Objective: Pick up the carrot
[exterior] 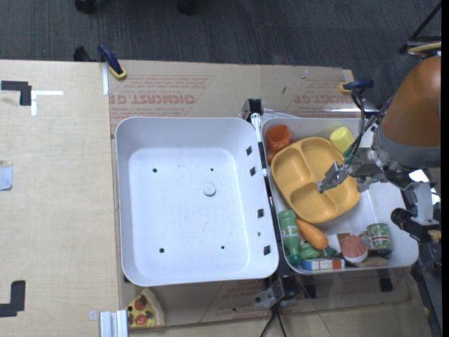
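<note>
The fingers (331, 181), over the yellow plate (316, 181), look nearly closed on nothing, while the carrot (311, 233) lies slantwise just below-left, beside the green bottle (288, 230).

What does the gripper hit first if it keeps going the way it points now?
Probably the yellow divided plate: the gripper hangs over it, pointing down and left. The carrot lies nearer the camera, off that line. Depth is hard to judge from one view.

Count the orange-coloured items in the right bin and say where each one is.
2. An orange cup stands in the bin's far left corner, and the carrot lies beside the green bottle, just below the yellow plate. Others may be hidden.
</note>
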You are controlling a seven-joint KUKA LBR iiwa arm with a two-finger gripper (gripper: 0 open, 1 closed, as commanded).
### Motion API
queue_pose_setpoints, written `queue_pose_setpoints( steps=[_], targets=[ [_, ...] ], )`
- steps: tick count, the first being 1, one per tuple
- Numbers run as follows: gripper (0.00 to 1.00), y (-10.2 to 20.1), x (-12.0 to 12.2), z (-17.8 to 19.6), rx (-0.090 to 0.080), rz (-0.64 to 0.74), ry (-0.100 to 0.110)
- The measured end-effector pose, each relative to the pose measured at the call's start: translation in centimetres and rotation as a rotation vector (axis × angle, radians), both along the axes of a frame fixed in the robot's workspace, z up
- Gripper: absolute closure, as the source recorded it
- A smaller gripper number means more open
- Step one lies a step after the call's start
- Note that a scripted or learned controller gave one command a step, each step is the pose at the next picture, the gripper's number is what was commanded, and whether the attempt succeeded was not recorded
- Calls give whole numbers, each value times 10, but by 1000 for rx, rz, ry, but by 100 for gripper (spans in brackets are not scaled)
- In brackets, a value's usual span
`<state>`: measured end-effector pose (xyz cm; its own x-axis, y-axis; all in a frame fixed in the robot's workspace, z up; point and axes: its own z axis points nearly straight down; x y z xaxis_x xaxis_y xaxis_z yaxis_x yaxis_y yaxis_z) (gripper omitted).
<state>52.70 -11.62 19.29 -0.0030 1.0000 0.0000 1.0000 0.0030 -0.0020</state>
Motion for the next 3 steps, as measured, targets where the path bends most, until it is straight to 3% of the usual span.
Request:
queue_pose_setpoints(
  steps=[1, 2, 3],
  targets=[
    [0, 16, -49, -102, -4, 74, 0],
    [100, 19, -49, -94, 3, 75, 3],
    [100, 76, -48, -2, -2, -306, -2]
  ],
)
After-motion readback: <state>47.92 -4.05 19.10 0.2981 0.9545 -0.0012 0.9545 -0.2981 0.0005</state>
